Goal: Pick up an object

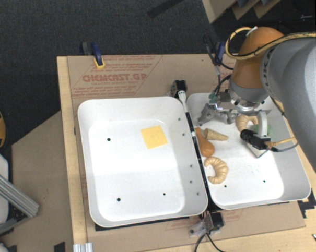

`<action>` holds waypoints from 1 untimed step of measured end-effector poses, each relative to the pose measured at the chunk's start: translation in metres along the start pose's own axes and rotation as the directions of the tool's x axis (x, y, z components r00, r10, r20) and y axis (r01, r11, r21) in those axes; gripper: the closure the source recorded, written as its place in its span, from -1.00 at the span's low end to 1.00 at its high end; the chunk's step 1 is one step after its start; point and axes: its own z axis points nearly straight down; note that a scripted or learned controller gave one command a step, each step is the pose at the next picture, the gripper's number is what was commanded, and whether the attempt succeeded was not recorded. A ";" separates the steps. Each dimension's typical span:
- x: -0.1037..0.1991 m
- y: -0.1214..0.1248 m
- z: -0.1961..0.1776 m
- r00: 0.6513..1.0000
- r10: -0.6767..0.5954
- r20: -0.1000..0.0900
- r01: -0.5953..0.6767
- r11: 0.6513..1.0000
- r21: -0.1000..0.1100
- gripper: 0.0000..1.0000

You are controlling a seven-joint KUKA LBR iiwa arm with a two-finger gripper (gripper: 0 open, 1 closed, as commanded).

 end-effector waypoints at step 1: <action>-0.002 -0.033 -0.001 1.000 0.002 -0.002 -0.002 1.000 0.001 -1.00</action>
